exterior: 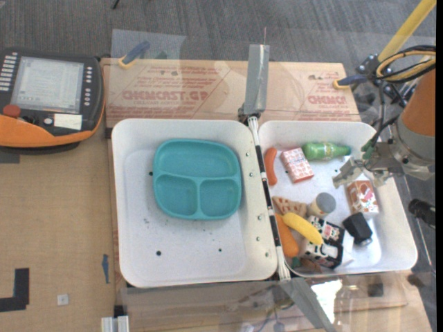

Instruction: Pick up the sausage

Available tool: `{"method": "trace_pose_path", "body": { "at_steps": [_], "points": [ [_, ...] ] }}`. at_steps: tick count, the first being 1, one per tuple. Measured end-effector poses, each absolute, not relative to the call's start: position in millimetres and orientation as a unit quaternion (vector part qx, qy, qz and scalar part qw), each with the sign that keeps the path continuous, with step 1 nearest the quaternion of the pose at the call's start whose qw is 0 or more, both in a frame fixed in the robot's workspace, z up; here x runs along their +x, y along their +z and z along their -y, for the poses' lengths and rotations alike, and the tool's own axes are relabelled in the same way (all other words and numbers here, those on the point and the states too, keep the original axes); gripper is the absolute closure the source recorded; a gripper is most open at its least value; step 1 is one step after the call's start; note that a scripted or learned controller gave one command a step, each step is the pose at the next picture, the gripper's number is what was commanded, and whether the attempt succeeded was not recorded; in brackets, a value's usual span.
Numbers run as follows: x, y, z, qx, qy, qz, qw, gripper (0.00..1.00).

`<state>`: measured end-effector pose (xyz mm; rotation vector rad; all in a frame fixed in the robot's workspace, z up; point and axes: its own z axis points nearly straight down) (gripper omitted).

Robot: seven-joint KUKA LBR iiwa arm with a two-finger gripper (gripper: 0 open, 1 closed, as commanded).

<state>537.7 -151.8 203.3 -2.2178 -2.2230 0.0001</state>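
You'll find the sausage well to the left of the tool, lying lengthwise against the left wall of the right bin, with the pink carton between them. Expect it to be light, smooth, rounded and likely to roll, so grip it across its middle. The tool hangs above the bin's right side near the snack packet; you cannot tell its opening, and nothing shows in it.

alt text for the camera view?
The gripper hovers over the right bin, which holds a sausage at its left wall, a green bottle, a banana and small cartons. The left bin holds a teal divided plate.
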Motion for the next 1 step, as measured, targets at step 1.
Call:
{"method": "trace_pose_path", "body": {
  "at_steps": [1],
  "points": [
    [565.9,100.7,92.6,-0.875,0.0014,0.483,0.002,0.00]
  ]
}}
